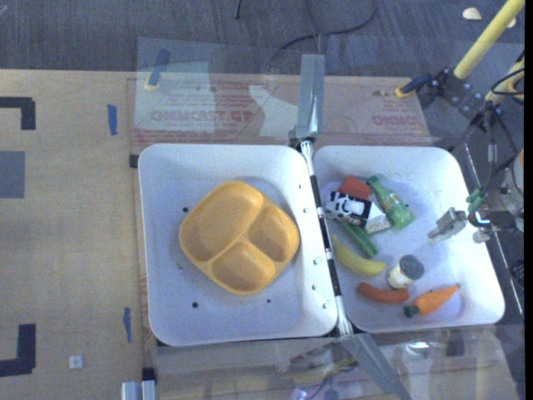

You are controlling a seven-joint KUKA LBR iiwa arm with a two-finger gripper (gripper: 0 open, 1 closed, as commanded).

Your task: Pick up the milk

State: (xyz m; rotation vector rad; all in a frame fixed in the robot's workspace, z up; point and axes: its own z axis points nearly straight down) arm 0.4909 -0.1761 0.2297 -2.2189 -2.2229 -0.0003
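Note:
The milk (350, 207) is a small white carton with black cow patches, lying on its side in the upper left part of the right bin (475, 307). A red item (356, 187) touches its far side and a green bottle (390, 202) lies just to its right. My gripper (454, 223) hangs at the right side of the same bin, well to the right of the milk and apart from it. Nothing shows in its grasp.
Around the milk lie a green cucumber (360, 238), a banana (358, 258), a grey-topped can (408, 270), a red sausage (383, 292) and a carrot (433, 300). A yellow divided plate (239, 236) sits in the left bin (166, 182). Cables and a yellow pole (491, 32) stand at the upper right.

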